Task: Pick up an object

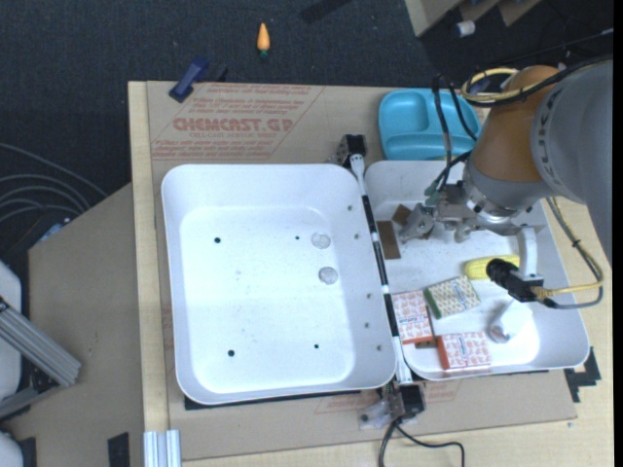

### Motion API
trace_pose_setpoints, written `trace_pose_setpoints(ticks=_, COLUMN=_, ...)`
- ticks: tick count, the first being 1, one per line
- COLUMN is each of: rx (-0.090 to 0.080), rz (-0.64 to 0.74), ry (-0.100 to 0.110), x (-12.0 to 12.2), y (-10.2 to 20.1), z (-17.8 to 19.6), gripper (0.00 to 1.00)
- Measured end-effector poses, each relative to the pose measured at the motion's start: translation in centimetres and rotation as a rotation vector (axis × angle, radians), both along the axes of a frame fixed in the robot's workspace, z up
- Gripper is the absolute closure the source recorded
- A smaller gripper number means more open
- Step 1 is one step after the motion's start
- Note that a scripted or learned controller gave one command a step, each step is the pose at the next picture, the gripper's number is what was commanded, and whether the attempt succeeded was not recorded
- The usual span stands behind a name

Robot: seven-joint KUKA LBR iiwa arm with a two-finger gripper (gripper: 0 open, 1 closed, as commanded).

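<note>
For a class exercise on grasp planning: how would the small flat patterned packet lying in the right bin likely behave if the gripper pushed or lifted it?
The patterned packet lies flat on the right bin floor, so it would probably slide, not roll. It looks thin, so likely light, and hard to pinch from above. Other packets lie close, so a push may shift them too.

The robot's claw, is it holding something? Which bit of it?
Cannot be told. The gripper hangs low over the right white bin, near a small brown block, but no object visibly sits between its fingertips.
</note>
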State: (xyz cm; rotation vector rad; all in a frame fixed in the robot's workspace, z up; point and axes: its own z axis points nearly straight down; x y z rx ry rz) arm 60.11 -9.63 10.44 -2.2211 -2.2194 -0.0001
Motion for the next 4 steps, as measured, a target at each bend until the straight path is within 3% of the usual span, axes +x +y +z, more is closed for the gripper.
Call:
trace_pose_setpoints(ticks=1, rx=-0.001, rz=0.002, ry=-0.001, x=6.4, y=0.0, z=-2.0, gripper=0.0)
trace_pose_setpoints(ticks=2, rx=-0.003, rz=0.003, ry=-0.004, x=6.4, y=0.0, z=-0.9, gripper=1.0)
trace_pose_setpoints(ticks=3, rx=-0.003, rz=0.003, ry=-0.003, x=6.4, y=0.0, z=-0.9, gripper=0.0)
trace_pose_setpoints(ticks=4, rx=-0.001, rz=0.0, ry=0.001, x=1.1, y=0.3, z=3.3, gripper=0.0)
